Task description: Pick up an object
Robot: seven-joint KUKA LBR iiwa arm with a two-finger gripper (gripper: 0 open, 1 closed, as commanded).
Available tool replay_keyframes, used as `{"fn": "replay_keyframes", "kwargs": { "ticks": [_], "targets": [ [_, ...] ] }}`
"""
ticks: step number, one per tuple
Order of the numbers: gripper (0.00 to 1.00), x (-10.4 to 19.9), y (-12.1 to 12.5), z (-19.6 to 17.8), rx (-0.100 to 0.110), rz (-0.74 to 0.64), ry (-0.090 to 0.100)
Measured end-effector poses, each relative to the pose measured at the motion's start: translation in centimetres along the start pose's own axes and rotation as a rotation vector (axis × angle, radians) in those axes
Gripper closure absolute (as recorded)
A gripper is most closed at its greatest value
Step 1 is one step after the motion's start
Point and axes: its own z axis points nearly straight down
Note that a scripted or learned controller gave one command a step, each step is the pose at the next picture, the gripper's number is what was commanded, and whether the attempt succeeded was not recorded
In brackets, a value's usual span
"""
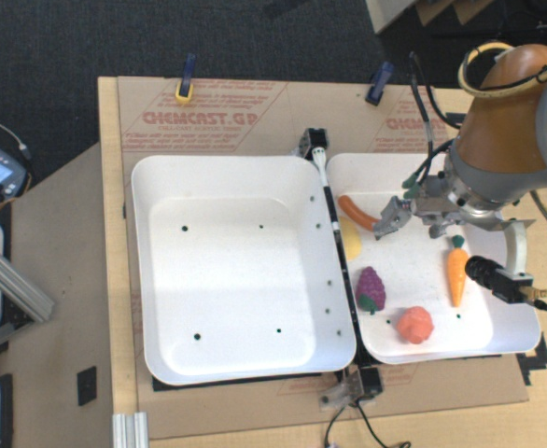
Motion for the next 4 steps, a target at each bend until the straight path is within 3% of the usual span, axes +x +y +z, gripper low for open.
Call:
{"fn": "replay_keyframes", "kwargs": {
  "ticks": [1, 2, 3, 4],
  "targets": [
    [0.00, -9.8, 5.3, -12.1, -0.025, 0.010, -0.013],
    [1.00, -9.2, 5.1, -12.4, -0.014, 0.004, -0.007],
    [1.00, -3.6, 5.8, -18.7, -0.018, -0.004, -0.003],
    [1.00, 0.8, 4.4, -27.0, -0.019, -0.002, -0.003]
  ]
}}
